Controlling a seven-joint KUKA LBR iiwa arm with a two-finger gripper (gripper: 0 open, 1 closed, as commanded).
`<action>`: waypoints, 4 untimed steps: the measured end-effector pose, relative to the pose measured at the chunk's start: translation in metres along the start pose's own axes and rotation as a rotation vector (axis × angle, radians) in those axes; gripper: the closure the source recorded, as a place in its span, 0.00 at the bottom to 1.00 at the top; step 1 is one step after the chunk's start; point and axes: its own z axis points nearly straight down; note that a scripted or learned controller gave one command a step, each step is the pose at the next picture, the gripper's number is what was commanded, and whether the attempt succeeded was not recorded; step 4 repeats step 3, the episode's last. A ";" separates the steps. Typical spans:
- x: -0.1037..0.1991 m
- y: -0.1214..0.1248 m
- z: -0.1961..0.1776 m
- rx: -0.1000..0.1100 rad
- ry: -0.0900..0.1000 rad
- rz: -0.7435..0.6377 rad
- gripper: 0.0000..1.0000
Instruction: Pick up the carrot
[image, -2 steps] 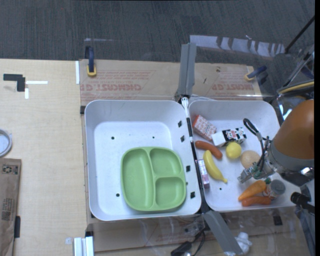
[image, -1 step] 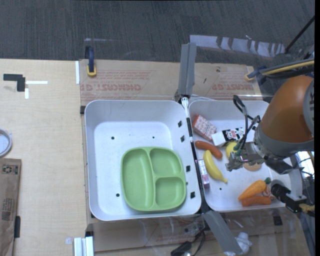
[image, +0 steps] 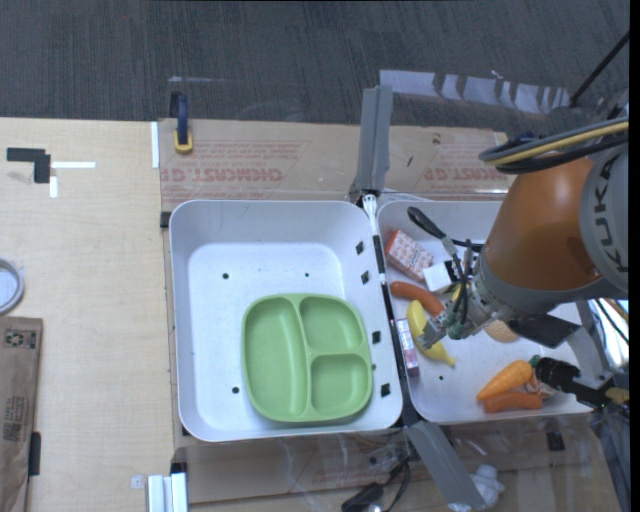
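the claw hangs low over the right bin, at its left side, with the grey arm and its orange band bulking up behind it to the right. whether the claw is apart or together i cannot tell; its tips are lost among the clutter below.

just under the claw and touching its lower edge in the view lies a yellow banana-shaped toy. just up and left of the claw is an orange-red sausage-like piece, and above that a red and white packet. a dark spoon-like utensil lies further up, near the bin's top rim.

the carrot lies down and to the right of the claw, apart from it, on the bin floor near the lower rim. a second reddish-orange piece sits touching it just below.

well to the left of the claw, in the left bin, rests a green divided plate with three compartments. both bins sit on the pale worktop.
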 end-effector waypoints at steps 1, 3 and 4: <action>-0.007 0.044 -0.101 0.000 -0.002 0.038 1.00; -0.011 0.033 -0.008 0.002 0.000 -0.187 1.00; -0.011 0.033 -0.008 0.002 0.000 -0.187 1.00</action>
